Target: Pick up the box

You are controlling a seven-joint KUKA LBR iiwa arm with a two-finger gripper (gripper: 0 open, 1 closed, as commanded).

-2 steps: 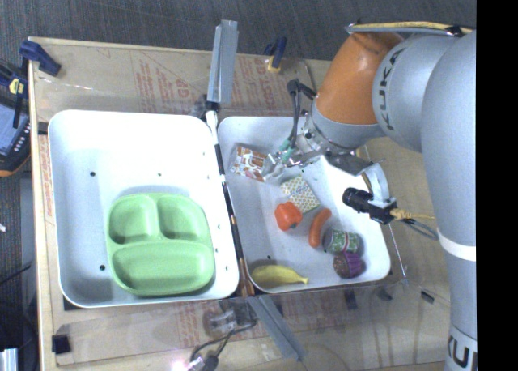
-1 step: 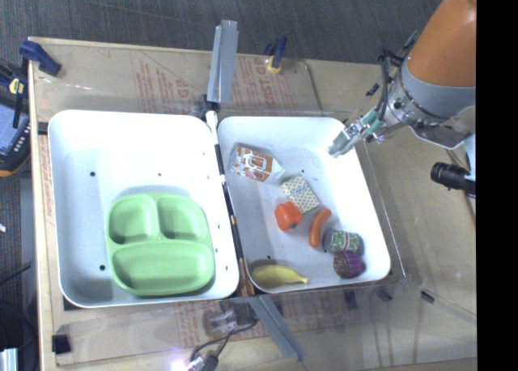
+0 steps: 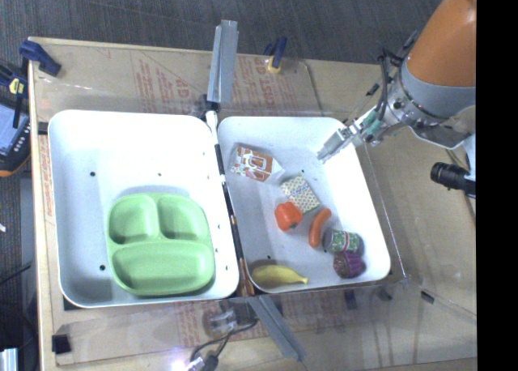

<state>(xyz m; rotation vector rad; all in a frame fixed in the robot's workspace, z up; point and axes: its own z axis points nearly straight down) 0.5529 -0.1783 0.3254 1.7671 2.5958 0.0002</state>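
Two shallow white bins sit side by side; the left bin [image 3: 73, 199] holds a green divided tray [image 3: 160, 244], and the right bin [image 3: 356, 167] holds the clutter. The box [image 3: 252, 164], a small orange-and-white carton, lies flat in the right bin's far left corner, just beside the dividing wall and apart from the patterned packet [image 3: 300, 193] to its right. The gripper [image 3: 333, 145] hangs over the far right part of that bin, well apart from the box, with nothing between its tips; whether they are spread or closed I cannot tell. The box looks light, fairly stiff cardboard, likely to skid or crush, so pinching across its shorter sides seems best.
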